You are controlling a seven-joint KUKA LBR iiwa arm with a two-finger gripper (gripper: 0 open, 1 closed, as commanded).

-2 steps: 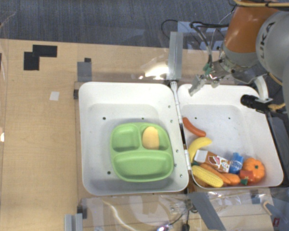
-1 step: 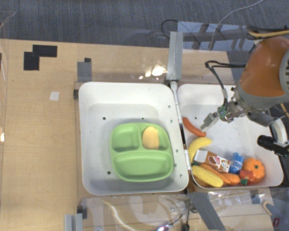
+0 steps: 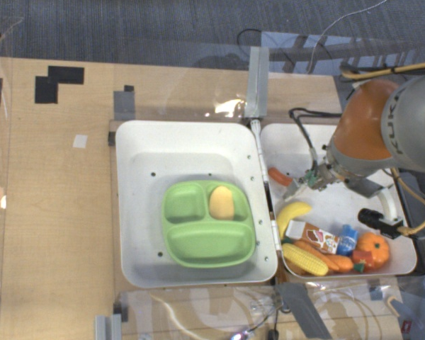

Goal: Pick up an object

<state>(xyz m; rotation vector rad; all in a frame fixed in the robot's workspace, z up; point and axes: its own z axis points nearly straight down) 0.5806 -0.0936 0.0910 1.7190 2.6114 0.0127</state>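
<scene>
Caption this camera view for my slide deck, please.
KUKA arm reaches over the toy-food bin; green tray with yellow lemon alongside.

green tray (image 3: 205,241), yellow banana (image 3: 292,213) — white bins (image 3: 138,190)

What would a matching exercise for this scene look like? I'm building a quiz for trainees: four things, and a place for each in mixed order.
Things:
1. lemon
2. green tray
3. banana
4. pumpkin

Places:
A. left bin
B. right bin, near its left wall
C. upper right compartment of the tray
D. right bin, lower right corner

Pairs: 1-C, 2-A, 3-B, 4-D
</scene>
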